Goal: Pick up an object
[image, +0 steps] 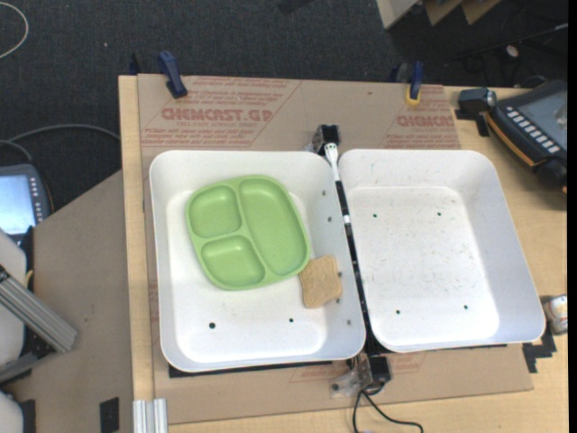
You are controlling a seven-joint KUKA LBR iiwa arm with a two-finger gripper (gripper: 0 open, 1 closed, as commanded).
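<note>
Tray (247, 233), green, three compartments: left bin (180, 323), toward its back. Tan sponge (320, 281) touching tray's near-right corner. Right bin (505, 242) alongside.

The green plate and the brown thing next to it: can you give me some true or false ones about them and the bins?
1. The green plate lies in the left bin. True.
2. The plate has three compartments. True.
3. The tan sponge sits in the right bin. False: it is in the left bin, by the plate's lower right edge.
4. Food fills the plate's compartments. False: nothing lies in them.
5. The sponge lies on top of the plate's middle. False: it is off to the side, at the rim.
</note>
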